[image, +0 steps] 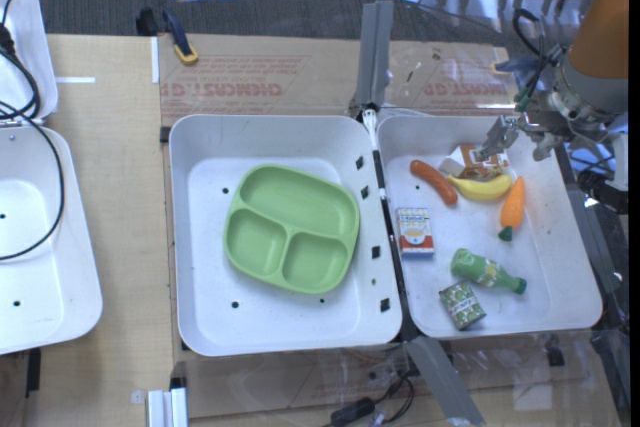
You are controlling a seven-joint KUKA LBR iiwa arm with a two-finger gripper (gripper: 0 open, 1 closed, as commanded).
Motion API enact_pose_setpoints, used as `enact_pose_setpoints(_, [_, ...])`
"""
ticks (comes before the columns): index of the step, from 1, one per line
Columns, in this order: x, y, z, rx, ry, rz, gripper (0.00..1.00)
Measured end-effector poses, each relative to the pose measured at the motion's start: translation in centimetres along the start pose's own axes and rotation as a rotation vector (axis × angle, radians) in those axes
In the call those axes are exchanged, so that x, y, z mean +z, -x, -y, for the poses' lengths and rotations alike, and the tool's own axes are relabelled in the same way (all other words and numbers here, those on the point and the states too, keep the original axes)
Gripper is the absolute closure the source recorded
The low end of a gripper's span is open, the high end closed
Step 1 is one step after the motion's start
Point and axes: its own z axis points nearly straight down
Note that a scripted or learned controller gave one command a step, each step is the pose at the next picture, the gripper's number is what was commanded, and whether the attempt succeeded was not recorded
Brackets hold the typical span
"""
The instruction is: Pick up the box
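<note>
Single fixed cam above the bench (100, 65), angled down, mid-distance. Both white bins in frame: left bin (190, 215) centre, right bin (570, 305) toward right edge. Arm (605, 45) enters top right. Dark floor along the top.

You see a green divided plate (291, 228) in the left bin (190, 245); in the right bin (570, 300), a sausage (433, 181) touches a banana (482, 186); a carrot (511, 205) lies beside it; a green bottle (485, 271) lies nearer you.
</note>
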Motion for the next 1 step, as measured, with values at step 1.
enact_pose_setpoints(1, [0.0, 0.0, 0.0, 0.0, 0.0, 0.0, 0.0])
